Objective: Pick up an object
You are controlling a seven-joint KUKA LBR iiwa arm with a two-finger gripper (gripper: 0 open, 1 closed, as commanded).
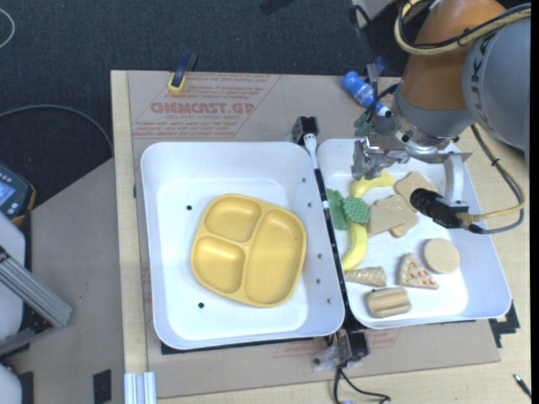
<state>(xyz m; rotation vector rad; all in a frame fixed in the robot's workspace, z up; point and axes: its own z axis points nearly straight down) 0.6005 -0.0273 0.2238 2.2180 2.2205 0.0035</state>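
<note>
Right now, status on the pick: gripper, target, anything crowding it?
Gripper low in right bin, over banana's top end. Nothing seen between its fingers. Green piece and bread slice crowd the banana. Yellow tray sits in left bin.

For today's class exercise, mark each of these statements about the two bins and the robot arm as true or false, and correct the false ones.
1. The yellow divided plate lies in the left bin. True.
2. The banana lies in the left bin. False: it lies in the right bin, near the green waffle piece.
3. The gripper is above the right bin's far end. True.
4. The pizza slice rests on the yellow divided plate. False: it lies in the right bin beside the round cracker.
</note>
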